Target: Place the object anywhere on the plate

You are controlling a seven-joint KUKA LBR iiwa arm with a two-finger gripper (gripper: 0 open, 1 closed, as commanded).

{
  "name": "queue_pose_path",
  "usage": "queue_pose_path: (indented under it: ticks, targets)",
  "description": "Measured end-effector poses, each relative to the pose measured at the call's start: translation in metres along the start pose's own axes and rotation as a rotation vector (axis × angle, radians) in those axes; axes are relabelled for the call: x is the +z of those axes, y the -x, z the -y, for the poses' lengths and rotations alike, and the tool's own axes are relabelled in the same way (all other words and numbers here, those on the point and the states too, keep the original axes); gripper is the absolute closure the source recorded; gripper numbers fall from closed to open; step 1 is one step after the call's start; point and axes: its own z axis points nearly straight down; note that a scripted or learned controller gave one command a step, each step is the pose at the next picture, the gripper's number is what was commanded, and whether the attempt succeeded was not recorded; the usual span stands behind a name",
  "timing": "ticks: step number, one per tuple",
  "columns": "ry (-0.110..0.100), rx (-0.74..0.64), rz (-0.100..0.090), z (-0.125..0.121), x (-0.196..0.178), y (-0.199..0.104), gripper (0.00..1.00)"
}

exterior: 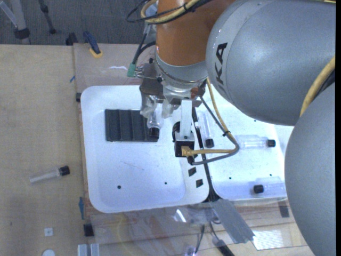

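Two shallow white plastic bins sit side by side, and we take the dark grey ribbed rectangular plate (126,125) as our landmark. It lies flat in the upper part of the left bin (133,183), and nothing rests on the part of it we can see.

Over the plate's right edge hangs the two-finger gripper (160,120), carried by the grey arm with the orange band (256,52), which covers the upper right of the scene. We cannot tell whether the pincer is apart, together or clamped on anything: the wrist and its cables hide too much of it. A small dark tip shows just at the plate's right edge, but we cannot make out what it is.

The likely objects are clear plastic tubes with black caps. To the right of the plate, in the right bin (240,167), we see one tube (256,142) well apart from the plate, and another (267,187) further down and to the right. A third tube (49,174) lies on the tan bench (32,116), down and to the left of the plate, outside the bins. Above the plate, beyond the bin's rim, sits a small blue and yellow clamp (93,44).
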Motion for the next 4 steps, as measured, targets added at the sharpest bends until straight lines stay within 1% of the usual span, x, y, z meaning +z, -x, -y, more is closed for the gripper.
queue_pose_path:
  ticks: [1, 2, 3, 4]
  targets:
    - [-0.003, 0.474, 0.001, 0.071, 0.099, 0.002, 1.00]
    - [0.001, 0.972, -0.002, 0.052, 0.238, 0.000, 1.00]
    - [0.000, 0.621, -0.001, 0.025, 0.111, 0.015, 1.00]
    - [0.001, 1.086, -0.008, 0.048, 0.242, 0.012, 1.00]
